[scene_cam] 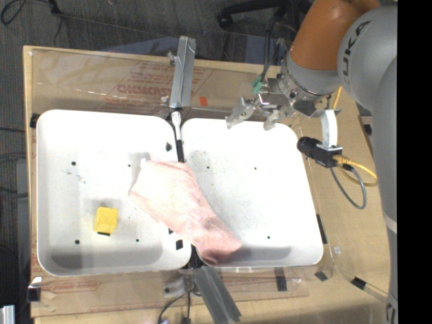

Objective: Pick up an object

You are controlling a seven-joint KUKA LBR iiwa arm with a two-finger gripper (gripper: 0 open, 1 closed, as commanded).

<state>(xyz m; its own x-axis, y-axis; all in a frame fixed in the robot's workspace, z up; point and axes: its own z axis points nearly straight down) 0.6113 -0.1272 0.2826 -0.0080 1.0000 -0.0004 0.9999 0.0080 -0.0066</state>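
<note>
Pink cloth (183, 208) draped across the divider between both bins | yellow block (106, 220) in left bin | gripper (255, 115) above right bin's far rim, fingers spread, grasping nothing | step: approach; next: descend onto a target.

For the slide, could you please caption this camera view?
Gripper open above the right bin's far rim; pink cloth draped across both bins; yellow block in the left bin.
</note>
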